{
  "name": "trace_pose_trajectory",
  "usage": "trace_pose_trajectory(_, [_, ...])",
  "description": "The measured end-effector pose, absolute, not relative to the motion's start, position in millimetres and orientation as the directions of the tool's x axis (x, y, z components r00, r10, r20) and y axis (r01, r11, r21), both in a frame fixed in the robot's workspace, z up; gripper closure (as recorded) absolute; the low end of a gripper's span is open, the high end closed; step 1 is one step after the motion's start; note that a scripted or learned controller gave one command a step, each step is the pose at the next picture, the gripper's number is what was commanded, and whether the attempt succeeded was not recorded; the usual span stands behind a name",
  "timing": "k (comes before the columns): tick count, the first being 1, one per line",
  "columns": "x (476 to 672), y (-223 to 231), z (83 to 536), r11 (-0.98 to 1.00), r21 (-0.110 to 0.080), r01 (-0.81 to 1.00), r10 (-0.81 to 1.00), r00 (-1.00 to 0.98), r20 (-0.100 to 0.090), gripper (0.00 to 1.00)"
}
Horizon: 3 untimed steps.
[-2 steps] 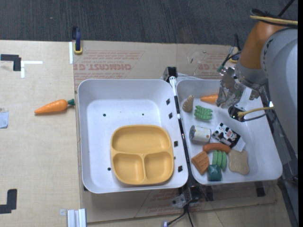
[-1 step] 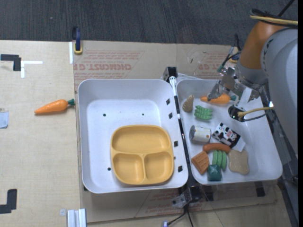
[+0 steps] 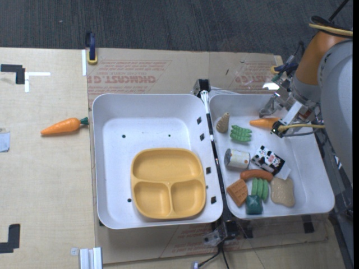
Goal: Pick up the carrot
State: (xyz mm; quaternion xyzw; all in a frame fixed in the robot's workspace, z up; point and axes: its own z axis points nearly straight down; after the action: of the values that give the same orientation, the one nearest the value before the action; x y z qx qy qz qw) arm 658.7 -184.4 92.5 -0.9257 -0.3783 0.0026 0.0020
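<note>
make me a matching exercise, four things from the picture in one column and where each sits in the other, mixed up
Things:
1. divided yellow plate
2. carrot
3. green pea pod
4. blue clamp

Places:
A. on the bench, left of both bins
B. in the right bin
C. in the left bin
D. at the cardboard's far edge

Pairs: 1-C, 2-A, 3-B, 4-D

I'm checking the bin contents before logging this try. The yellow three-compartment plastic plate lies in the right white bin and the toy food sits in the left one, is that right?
Not quite: the bins are swapped. In the camera view the yellow three-compartment plastic plate lies in the left white bin, and the toy food sits in the right white bin.
</note>
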Motion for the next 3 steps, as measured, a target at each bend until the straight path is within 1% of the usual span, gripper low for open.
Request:
trace_pose_trajectory(1, [618.4,-145.7,91.1,-0.787,-0.006,0.616,0.617,0.787,-0.004,0.00])
trace_pose_trajectory(2, [617.8,-146.1,99.4,-0.788,-0.009,0.616,0.616,0.788,-0.006,1.00])
trace_pose_trajectory(3, [570.5,-92.4,90.7,-0.746,-0.006,0.666,0.666,0.746,-0.004,1.00])
